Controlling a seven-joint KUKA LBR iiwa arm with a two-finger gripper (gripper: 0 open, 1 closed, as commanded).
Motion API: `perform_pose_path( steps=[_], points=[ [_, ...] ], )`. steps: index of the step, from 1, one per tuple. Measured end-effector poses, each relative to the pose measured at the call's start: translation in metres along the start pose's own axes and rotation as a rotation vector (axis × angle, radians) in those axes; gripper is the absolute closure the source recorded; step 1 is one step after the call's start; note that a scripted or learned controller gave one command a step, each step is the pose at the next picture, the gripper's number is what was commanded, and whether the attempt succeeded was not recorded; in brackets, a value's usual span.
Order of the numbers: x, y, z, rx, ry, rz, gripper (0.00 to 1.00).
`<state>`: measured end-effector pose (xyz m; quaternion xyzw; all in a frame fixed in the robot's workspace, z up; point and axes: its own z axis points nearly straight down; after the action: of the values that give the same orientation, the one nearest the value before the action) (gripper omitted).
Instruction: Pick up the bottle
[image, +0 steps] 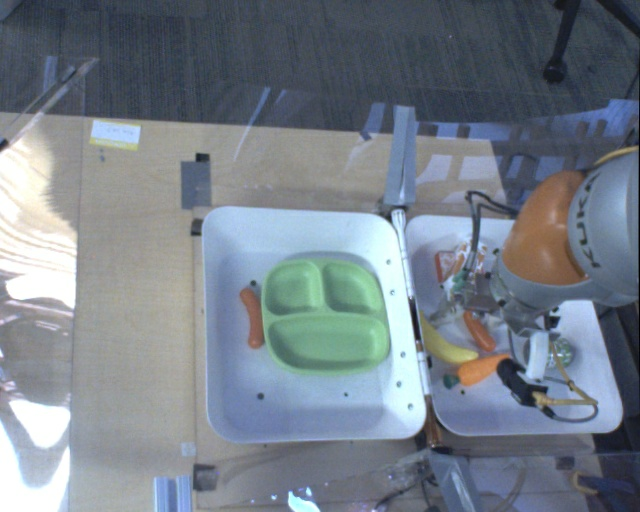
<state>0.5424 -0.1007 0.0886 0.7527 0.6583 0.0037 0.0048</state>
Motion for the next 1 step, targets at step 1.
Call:
perform_pose_path(
  steps=[1],
  points=[
    [0.0083,-0.0173,-0.0008,-0.006,-0.003,0.012,0.0]
  ],
)
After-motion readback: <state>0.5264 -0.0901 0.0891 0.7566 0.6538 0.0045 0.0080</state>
